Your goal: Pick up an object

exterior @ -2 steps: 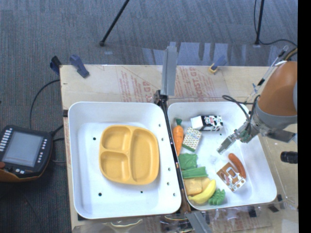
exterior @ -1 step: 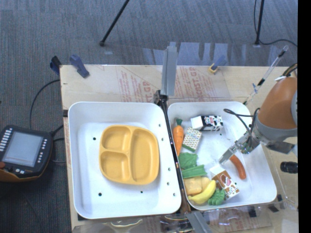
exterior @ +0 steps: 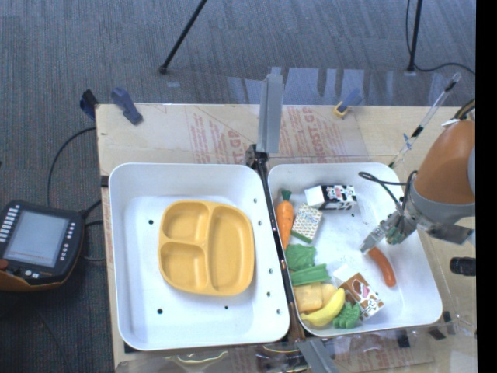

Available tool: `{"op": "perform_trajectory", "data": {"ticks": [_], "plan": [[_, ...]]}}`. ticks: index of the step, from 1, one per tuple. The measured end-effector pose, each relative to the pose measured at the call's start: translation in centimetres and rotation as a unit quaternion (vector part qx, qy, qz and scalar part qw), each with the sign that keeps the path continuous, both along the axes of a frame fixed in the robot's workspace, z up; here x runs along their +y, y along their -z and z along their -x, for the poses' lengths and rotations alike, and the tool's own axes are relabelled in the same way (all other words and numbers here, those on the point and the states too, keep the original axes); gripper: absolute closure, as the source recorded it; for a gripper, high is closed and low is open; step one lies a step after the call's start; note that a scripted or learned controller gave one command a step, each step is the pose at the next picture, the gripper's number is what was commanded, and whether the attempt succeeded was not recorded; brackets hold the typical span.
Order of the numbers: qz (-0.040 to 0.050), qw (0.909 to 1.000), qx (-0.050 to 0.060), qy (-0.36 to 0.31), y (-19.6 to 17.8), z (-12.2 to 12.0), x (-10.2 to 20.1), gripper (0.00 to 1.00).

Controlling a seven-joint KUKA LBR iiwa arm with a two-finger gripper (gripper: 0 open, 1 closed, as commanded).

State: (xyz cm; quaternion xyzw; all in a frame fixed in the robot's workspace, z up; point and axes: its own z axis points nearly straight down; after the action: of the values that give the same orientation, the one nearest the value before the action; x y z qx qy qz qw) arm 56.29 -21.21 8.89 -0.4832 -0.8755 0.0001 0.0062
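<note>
End effector [exterior: 382, 236] just above sausage [exterior: 382, 266]

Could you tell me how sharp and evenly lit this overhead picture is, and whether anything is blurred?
Camera view: even, soft light with faint shadows; the yellow plate and carrot read fairly crisp; the gripper near the sausage looks smeared; small print on the milk carton is unreadable.

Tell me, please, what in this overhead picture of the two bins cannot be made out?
- End effector: small and blurred in the camera view, its tip beside the sausage; contact unclear.
- Banana: its upper part is overlapped by the yellow block.
- Milk carton: printing too small to read.
- Arm: cut off by the right edge.
</note>
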Motion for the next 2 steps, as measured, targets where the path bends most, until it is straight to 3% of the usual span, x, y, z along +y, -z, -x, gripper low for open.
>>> {"op": "perform_trajectory", "data": {"ticks": [1,2], "plan": [[0.0038,0.9821,-0.003,0.188,-7.2,0.3,-0.1,1.0],[0.0025,0.9935,-0.001,0.114,-4.2,0.5,0.2,1.0]]}}
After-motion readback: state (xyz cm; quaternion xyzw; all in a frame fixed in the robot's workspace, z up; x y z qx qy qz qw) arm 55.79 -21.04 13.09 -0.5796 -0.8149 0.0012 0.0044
